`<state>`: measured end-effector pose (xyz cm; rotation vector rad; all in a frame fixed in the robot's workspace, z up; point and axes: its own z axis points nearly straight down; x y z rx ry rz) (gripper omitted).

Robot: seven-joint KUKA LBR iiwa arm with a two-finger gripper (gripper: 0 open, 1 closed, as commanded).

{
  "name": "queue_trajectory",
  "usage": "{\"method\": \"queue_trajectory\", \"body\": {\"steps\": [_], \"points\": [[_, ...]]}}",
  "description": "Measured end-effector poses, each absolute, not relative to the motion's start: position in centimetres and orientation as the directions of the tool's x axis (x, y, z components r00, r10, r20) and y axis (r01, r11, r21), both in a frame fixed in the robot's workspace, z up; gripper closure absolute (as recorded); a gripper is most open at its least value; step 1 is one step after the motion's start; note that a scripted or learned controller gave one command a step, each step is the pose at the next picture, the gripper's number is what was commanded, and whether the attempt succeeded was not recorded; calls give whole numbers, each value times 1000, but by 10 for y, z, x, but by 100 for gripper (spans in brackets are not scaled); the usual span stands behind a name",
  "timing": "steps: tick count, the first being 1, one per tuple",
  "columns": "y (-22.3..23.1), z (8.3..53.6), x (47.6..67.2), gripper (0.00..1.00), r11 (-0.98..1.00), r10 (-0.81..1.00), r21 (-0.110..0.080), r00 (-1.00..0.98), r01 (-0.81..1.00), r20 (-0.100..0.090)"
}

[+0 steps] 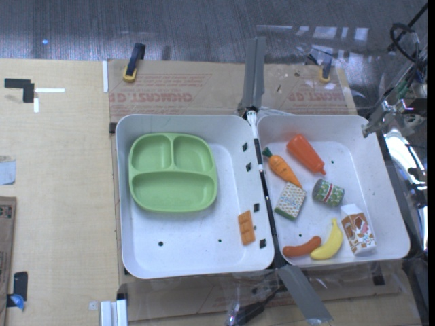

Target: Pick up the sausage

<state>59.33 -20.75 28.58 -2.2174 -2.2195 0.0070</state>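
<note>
Red sausage (301, 246) lies nearly left-to-right beside the banana (328, 242); the hand's state cannot be told.

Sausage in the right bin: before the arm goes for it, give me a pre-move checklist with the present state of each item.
1. Sausage in plain sight, lying flat near the right bin's front edge: ok.
2. Nothing on top of the sausage: ok.
3. Room around it: not ok; the banana touches its right end.
4. Space on its far side: ok; the patterned box sits apart from it.
5. Front bin wall close to the sausage, may crowd the fingers: cannot tell.
6. Gripper position: at the right bin's far right corner, not yet over the sausage; finger state: cannot tell.
</note>
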Motion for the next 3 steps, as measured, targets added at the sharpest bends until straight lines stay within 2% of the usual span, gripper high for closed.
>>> {"method": "queue_trajectory", "body": {"steps": [1,2,3], "points": [[-160,121,617,0,77,997,-7,-77,997,1],[-141,88,648,0,140,990,-8,-140,990,0],[-142,94,648,100,141,990,-12,-141,990,0]]}}
